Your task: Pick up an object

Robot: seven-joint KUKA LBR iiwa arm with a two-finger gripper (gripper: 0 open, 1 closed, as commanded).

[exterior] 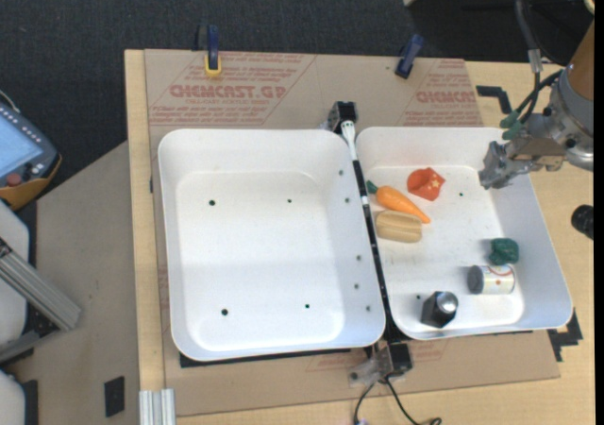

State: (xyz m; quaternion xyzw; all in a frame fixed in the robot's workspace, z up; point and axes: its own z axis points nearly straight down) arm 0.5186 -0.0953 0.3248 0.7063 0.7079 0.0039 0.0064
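The gripper (497,171) hangs above the right bin's (538,225) far right edge, away from the items. Inside lie a red pepper (426,182), a carrot (403,202), a bread roll (398,228), a green lump (504,249), a small can (492,279) and a dark knob (439,308).

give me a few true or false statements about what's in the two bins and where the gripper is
1. The carrot lies in the right bin. True.
2. The left bin holds the red object. False: the red object lies in the right bin, just above the carrot.
3. The tan bread-like piece sits right beside the carrot. True.
4. The gripper is over the left bin. False: it is at the right bin's upper right edge.
5. The green object is next to the small white can. True.
6. The black round object lies at the far end of the right bin. False: it lies near the front edge.
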